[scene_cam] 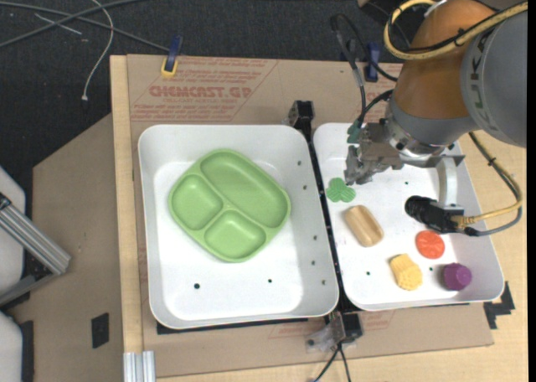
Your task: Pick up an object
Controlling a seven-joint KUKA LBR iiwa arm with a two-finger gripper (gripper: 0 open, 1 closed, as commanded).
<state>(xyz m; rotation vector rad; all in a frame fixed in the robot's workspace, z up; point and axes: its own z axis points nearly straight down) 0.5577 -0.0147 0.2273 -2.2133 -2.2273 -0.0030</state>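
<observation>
The right bin (469, 292) holds a small green piece (340, 192) near its left wall, a tan bread-like block (363, 225), a yellow corn piece (406, 272), an orange-red round piece (430, 245) and a purple piece (456, 276). My gripper (355, 174) hangs low over the right bin's left part, just above and to the right of the green piece. Nothing shows between its fingers.
The left bin (167, 288) carries a green three-compartment plate (229, 203). A black clamp (301, 112) sits at the top of the divide between the bins. Cardboard lies under both bins, with cables on the dark floor at the top left.
</observation>
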